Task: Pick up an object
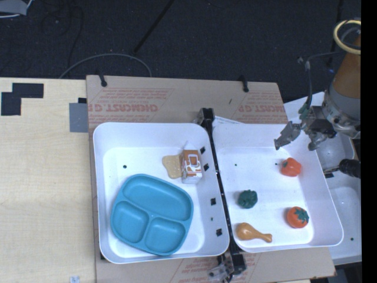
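In the right bin (312, 158), a small red-orange fruit (290, 167) lies near the far right. A red tomato with a green top (297, 217) sits toward the front right. A dark green broccoli piece (247, 198) is near the bin's middle. An orange drumstick (253, 233) lies at the front. My gripper (300, 140) hangs over the far right corner of this bin, just beyond the red-orange fruit. It is open with nothing between its fingers.
The left bin (112, 143) holds a blue divided plate (152, 214), a small orange-and-white carton (191, 165) and a tan piece (172, 166) beside it. A black divider (215, 181) runs between the bins. The grey arm with its orange band (347, 75) comes in from the right.
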Available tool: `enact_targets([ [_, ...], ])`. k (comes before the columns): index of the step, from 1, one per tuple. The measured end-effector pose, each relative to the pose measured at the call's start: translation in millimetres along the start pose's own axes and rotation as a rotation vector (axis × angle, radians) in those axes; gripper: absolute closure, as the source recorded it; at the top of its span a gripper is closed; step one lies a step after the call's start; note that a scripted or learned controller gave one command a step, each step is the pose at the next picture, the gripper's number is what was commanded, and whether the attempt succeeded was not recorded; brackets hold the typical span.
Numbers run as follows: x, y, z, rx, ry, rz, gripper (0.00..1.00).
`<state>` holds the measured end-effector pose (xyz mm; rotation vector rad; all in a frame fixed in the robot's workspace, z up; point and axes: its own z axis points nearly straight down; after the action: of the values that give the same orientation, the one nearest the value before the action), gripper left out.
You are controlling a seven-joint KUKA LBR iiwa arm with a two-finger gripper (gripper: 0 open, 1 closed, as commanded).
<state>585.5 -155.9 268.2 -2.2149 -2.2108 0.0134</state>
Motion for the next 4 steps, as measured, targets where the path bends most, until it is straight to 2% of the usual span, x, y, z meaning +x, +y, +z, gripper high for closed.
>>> enact_targets([
  [1,0,2,-7,-0.012,-0.002,-0.002,0.0],
  [2,0,3,57,-0.007,-0.001,-0.001,0.0],
  [4,8,-1,145,-0.01,-0.001,-0.001,0.0],
])
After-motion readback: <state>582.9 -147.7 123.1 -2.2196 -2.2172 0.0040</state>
